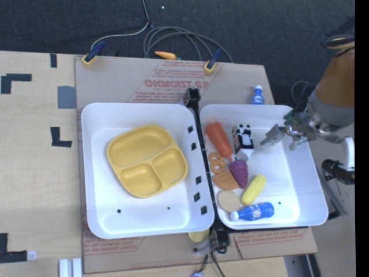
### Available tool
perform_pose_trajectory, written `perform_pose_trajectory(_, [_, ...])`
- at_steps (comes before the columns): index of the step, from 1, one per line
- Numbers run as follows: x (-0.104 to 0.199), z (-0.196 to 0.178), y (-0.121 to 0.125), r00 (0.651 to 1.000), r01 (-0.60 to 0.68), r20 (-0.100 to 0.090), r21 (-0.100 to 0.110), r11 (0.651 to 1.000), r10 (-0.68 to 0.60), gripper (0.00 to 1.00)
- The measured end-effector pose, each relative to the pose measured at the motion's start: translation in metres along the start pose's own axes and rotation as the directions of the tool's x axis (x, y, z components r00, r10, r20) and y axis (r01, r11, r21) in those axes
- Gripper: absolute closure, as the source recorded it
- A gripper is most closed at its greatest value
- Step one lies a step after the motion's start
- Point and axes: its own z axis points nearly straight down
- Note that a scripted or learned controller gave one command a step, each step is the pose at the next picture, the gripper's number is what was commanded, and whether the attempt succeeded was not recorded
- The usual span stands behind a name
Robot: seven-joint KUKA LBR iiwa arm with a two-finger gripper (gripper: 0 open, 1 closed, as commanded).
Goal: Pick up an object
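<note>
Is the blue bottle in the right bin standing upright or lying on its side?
Lying on its side. The blue bottle rests flat on the floor of the right bin, near its front wall, with its white cap end pointing toward the left bin.

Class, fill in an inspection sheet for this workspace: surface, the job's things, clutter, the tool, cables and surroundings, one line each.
Surface: cardboard sheet on a wooden bench, bearing two white bins, left bin and right bin.
Job's things: in the right bin lie an orange carrot, a black-and-white toy, a pretzel, a purple piece, a yellow corn, a tan disc and a blue bottle.
Clutter: yellow divided plate in the left bin.
Tool: tool above the right bin's far right part, fingers spread, holding nothing.
Cables: grey loops beyond the cardboard.
Surroundings: dark carpet; small blue bottle behind the right bin.
</note>
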Motion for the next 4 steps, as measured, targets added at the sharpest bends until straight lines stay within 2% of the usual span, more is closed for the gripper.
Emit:
perform_pose_trajectory(1, [0.03, 0.126, 0.038, 1.0, 0.002, 0.005, -0.008, 1.0, -0.002, 0.0])
perform_pose_trajectory(2, [0.063, 0.12, 0.114, 1.0, 0.002, 0.019, -0.008, 1.0, -0.002, 0.0])
perform_pose_trajectory(3, [0.068, 0.111, 0.111, 1.0, 0.0, 0.005, -0.005, 1.0, 0.0, 1.0])
perform_pose_trajectory(4, [0.136, 0.016, 0.09, 1.0, 0.005, 0.003, -0.009, 1.0, -0.005, 1.0])
